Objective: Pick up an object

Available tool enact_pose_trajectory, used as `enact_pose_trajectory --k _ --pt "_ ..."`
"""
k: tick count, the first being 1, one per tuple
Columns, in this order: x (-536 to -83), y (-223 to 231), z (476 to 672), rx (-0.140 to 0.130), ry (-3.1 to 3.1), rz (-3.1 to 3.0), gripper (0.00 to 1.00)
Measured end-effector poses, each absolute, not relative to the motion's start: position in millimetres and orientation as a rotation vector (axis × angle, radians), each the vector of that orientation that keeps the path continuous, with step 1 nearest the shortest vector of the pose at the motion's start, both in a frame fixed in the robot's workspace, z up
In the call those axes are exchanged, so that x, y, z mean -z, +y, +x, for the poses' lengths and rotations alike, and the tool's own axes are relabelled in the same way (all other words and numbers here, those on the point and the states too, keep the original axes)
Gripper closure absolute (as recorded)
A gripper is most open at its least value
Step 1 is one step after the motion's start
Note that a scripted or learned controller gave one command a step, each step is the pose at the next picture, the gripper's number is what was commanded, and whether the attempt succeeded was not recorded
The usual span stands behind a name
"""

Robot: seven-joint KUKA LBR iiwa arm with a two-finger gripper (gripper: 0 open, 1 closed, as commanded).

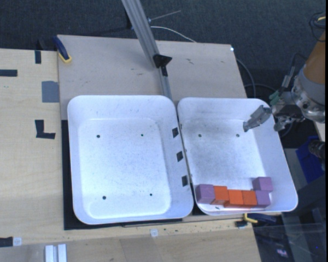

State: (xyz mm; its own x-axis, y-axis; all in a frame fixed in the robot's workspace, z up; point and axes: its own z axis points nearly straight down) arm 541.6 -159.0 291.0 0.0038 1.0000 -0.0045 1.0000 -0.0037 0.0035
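Several purple and orange blocks (236,194) huddle in the right bin's (218,146) near right corner, their edges blurring together. Claw (265,116) hangs over the far right rim; finger state indiscernible.

We saw the objects clustered in the right bin (273,146), pressed against its near wall. A purple block (205,192) sat at the left end of the row, touching an orange block (221,194). A second orange block (243,197) continued the line to the right. Two more purple blocks closed the group at the right: a lower one (263,198) and another (262,184) just behind it. All lay flat, none lifted.
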Motion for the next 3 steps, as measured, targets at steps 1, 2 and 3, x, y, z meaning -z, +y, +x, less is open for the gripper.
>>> enact_pose_trajectory --k 1,2,3 --pt "-299.1 -154.8 541.5 0.002 2.223 2.22 1.0" --pt "-308.5 -154.2 541.7 0.004 2.224 2.219 1.0" --pt "-220.6 -161.0 572.6 0.009 2.227 2.224 1.0"
